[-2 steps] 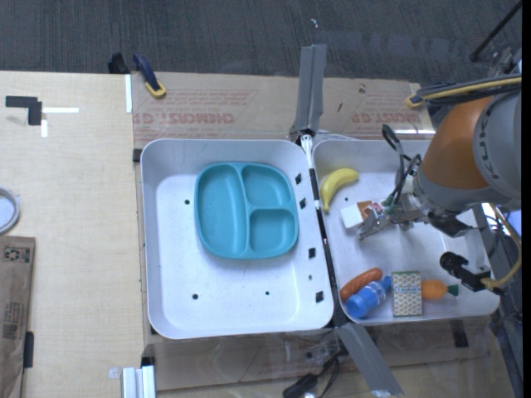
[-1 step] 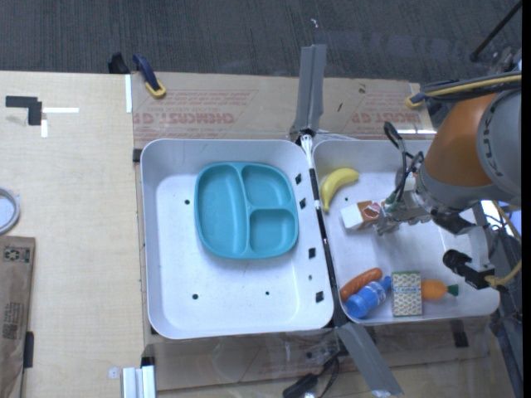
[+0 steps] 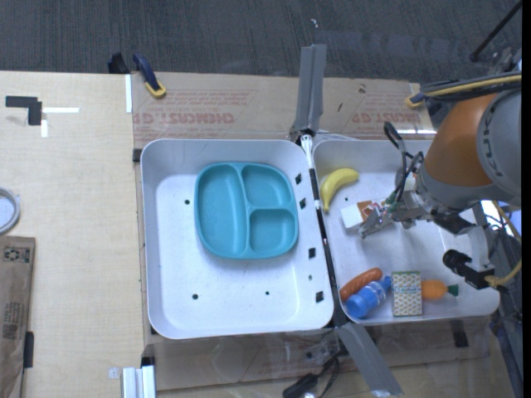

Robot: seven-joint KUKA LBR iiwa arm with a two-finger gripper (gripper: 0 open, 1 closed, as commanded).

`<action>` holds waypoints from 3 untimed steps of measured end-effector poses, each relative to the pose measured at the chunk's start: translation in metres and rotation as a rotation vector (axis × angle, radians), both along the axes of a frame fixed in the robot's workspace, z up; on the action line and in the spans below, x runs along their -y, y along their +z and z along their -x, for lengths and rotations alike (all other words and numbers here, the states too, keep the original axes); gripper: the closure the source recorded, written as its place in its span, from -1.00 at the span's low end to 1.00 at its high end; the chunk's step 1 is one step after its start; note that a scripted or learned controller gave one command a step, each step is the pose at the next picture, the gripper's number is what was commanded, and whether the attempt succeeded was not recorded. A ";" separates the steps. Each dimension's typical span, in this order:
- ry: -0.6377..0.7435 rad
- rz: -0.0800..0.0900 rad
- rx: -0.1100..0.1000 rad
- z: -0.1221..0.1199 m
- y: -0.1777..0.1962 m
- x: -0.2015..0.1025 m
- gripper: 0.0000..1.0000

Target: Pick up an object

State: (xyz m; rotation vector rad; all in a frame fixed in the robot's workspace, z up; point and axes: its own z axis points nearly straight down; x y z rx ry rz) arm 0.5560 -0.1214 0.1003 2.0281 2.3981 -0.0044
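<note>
While a clutter of small items waits along the front wall of the right bin (image 3: 465,309), the KUKA arm (image 3: 465,152) reaches in from the right with its gripper (image 3: 375,220) low over the middle of that bin.

Nearest the camera, four candidates lie in a row: a red sausage-shaped piece (image 3: 361,282) touching a blue bottle (image 3: 367,298), a small green box (image 3: 406,293) just beside them, and an orange carrot-like toy (image 3: 434,289) at the box's far side. With things packed this tightly, a descent on any of them could nudge a neighbour or close on two at once.

Farther back, the gripper sits just beside a small white-and-red packet (image 3: 353,214). Its thin fingers appear slightly parted and nothing is visibly held between them, though the tips are small and hard to read. Judging from this, the packet is the likeliest target, and it is a poor one: flat against the bin floor, it could slide away rather than lift, or slip out once raised. A yellow banana (image 3: 337,184) lies just beyond, near the wall between the two bins; a sweep toward that wall could push either object against it.

Across the divider, the left bin (image 3: 166,247) holds a teal divided plate (image 3: 246,210), well apart from the action. Beyond both bins, a clamp with a yellow handle (image 3: 149,78) rests on the cardboard-covered bench (image 3: 224,110).
</note>
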 end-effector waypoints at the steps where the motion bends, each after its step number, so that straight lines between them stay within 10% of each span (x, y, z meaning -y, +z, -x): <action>1: -0.092 -0.001 0.000 -0.075 -0.001 0.013 -1.00; 2: -0.088 0.002 0.000 -0.076 0.008 0.012 1.00; 3: -0.232 -0.001 0.003 -0.083 0.131 -0.051 1.00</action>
